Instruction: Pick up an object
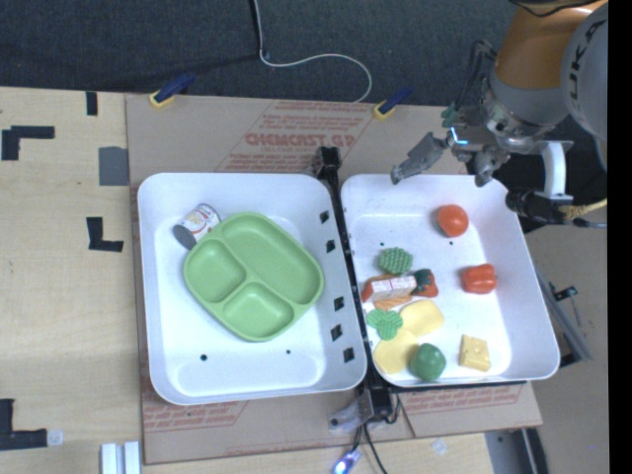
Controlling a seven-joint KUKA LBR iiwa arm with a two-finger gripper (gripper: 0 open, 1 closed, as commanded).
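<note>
The right bin (528, 255) holds several toy foods: a red tomato (452, 220), a red pepper (478, 278), a knobbly green piece (395, 261), an orange and white packet (393, 287), a yellow banana (413, 326), a green ball (428, 361) and a cheese wedge (475, 353). My gripper (449, 166) hangs over the far rim of that bin, above and behind the tomato. It is open, the fingers spread wide apart with nothing between them.
The left bin (158, 265) carries a green divided plate (254, 275) and a small can (197, 223) lying beside it at the far left. A black hinge strip (341, 265) separates the two bins. A white cable (296, 62) trails behind.
</note>
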